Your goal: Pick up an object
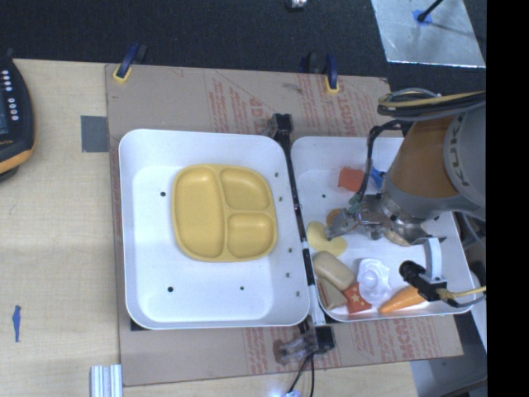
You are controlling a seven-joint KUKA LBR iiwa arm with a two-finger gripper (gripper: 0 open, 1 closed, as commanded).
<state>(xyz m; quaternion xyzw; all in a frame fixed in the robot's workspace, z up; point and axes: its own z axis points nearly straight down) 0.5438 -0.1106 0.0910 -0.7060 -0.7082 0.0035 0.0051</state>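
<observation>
Camera view. We see the arm (430, 160) reaching in over the right bin (318, 151), with the gripper (354, 219) lowered among the objects near that bin's left half. The metal fingers are small and dark against the clutter, so we cannot tell whether they are spread or pressed together, and nothing is visibly pinched between them.

The task leaves the choice of object open. Just beside the gripper tip, slightly toward the divider between the bins, lies a small brown item (335, 217), partly hidden; we judge it the likeliest target. Below it and nearer the divider lies a pale yellow piece (324, 240). Further toward the near rim lies a tan, loaf-shaped block (332, 269), and beside that a white crumpled item (374, 278) and an orange cone-shaped toy (402, 300). Beyond the gripper, toward the far rim, lies a red-orange block (351, 178).

To do the step well, we recommend centring the fingers over the target, descending straight, and closing only when both fingers flank it. The brown item appears small and rounded, so an off-centre close may push it aside.

The left bin (140, 222), well apart from the gripper, holds a yellow divided plate (223, 212).
</observation>
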